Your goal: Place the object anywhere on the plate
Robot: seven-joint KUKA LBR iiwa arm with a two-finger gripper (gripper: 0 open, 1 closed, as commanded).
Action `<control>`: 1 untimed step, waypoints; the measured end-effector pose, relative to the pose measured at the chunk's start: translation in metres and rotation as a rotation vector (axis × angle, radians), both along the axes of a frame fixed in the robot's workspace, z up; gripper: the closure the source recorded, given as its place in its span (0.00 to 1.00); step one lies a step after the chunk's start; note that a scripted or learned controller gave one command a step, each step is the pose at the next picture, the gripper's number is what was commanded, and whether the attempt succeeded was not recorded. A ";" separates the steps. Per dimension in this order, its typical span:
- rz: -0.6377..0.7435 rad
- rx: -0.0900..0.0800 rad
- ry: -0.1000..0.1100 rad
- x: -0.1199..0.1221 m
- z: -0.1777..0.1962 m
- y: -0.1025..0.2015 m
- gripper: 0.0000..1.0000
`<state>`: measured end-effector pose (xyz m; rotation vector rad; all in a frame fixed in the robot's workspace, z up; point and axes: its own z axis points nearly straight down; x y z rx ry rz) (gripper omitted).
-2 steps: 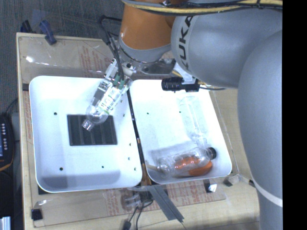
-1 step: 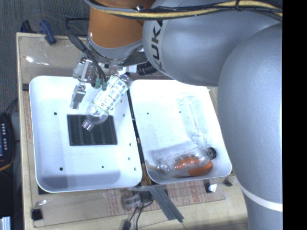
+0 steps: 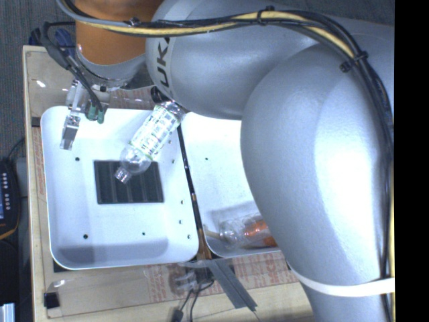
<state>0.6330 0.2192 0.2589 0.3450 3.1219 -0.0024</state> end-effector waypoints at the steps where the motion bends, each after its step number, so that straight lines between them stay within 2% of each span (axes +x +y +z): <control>1: 0.046 -0.001 0.003 -0.007 0.000 -0.001 0.00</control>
